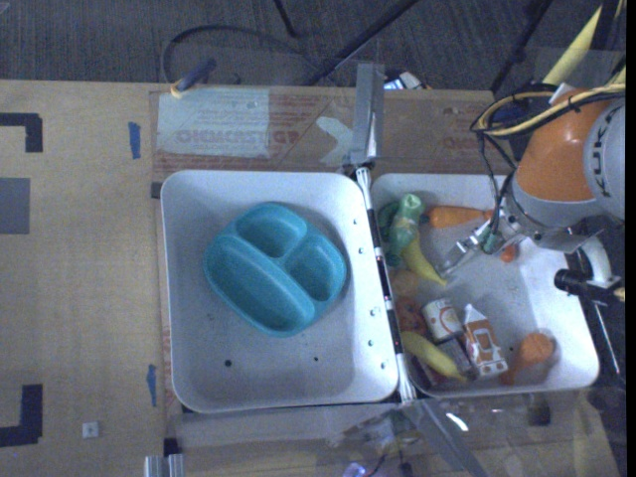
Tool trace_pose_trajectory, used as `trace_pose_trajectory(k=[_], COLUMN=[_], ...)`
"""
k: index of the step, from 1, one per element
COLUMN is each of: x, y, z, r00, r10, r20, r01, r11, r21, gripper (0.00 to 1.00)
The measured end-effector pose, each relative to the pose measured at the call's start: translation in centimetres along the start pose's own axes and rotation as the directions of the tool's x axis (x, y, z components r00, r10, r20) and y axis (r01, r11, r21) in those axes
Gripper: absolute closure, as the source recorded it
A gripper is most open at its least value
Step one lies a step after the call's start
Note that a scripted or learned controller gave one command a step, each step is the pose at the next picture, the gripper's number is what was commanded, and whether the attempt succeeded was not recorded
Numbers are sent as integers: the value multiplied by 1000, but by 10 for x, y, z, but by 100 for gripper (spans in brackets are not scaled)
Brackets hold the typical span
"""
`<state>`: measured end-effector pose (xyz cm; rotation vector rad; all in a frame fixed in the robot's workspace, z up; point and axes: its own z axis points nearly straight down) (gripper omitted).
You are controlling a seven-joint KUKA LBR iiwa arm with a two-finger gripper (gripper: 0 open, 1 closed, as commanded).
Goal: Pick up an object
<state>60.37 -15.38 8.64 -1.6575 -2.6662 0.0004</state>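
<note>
Arm [571,167] enters from the right, cut off by the frame edge; grey body, orange band above the wrist. Hand [467,249] hangs low over the right bin [566,351], its metal tips blurred; cannot tell how far apart they stand, and nothing is visibly caught between them.

Left bin [199,366]: one teal divided plate [275,266], three compartments, lying roughly at the middle.

Right bin: crowded along its left wall. Green toy [404,222] at the top left corner, shape hard to read. Orange carrot [457,216] just beside it, near the hand. A yellow banana [421,262] below the green toy, just left of the hand. Further down, a small white-and-brown carton [440,318], a white-and-orange carton [482,344], and a second yellow banana [431,355] lie close together, some touching. A round orange piece [537,348] sits near the lower right corner. A small red-orange bit under the arm is partly hidden.

Around: cardboard sheet [258,127] on the table [79,296] behind the bins, blue tape marks, dark cables on the floor above.
</note>
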Motion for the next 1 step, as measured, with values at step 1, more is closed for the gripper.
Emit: trace_pose_trajectory(k=[1], x=[9], y=[58], z=[3], r00=[1000], r10=[16], r20=[-6], r01=[-16], r11=[999], r21=[28], gripper=[0])
